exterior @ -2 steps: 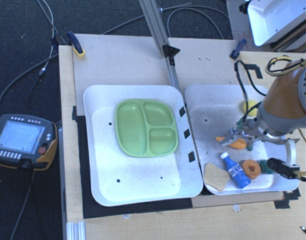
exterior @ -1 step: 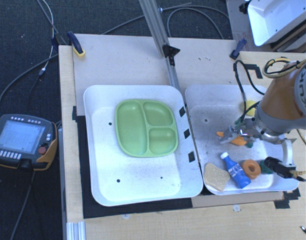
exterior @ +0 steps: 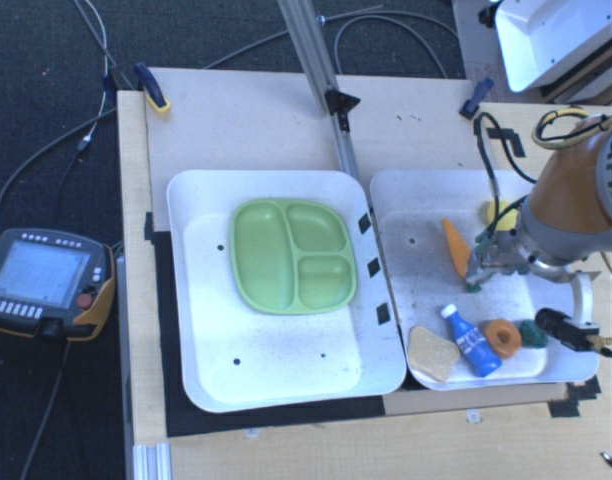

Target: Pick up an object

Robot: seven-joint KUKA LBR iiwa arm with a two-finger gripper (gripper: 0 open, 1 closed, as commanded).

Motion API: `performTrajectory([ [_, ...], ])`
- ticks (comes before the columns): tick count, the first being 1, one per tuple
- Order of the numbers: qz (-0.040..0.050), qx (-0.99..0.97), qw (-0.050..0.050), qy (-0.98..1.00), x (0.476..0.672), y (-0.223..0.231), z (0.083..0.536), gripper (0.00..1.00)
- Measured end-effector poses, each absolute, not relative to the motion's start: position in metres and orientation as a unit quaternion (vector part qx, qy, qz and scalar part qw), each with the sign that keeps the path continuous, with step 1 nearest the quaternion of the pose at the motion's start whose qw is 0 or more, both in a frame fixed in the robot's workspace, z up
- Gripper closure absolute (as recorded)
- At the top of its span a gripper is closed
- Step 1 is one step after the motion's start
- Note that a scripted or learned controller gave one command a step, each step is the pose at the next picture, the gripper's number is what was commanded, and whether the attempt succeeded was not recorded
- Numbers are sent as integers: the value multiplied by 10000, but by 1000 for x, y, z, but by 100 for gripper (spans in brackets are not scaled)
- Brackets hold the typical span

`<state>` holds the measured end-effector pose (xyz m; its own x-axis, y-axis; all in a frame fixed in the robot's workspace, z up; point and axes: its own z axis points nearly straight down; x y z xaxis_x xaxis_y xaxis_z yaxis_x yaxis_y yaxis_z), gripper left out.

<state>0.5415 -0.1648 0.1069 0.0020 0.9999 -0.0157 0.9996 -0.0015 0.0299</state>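
Bench w/ two white bins: left bin (exterior: 201, 368) holds a green divided plate (exterior: 291, 256). Right of plate, we see a carrot (exterior: 455, 247) lying in right bin (exterior: 416, 203), prob. light, stiff, smooth; we'd grab mid-body across its width. Gripper (exterior: 478, 274) sits just right of carrot, touching or nearly; fingers look slightly parted, holding nothing.

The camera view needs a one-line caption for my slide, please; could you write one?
Gripper low in the right bin beside a carrot; green plate in the left bin.
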Motion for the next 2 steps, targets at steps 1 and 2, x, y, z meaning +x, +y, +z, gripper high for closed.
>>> performTrajectory([
  [1,13,7068,25,7074,543,-169,151,100],
  [2,14,7065,26,7077,549,-170,196,100],
])
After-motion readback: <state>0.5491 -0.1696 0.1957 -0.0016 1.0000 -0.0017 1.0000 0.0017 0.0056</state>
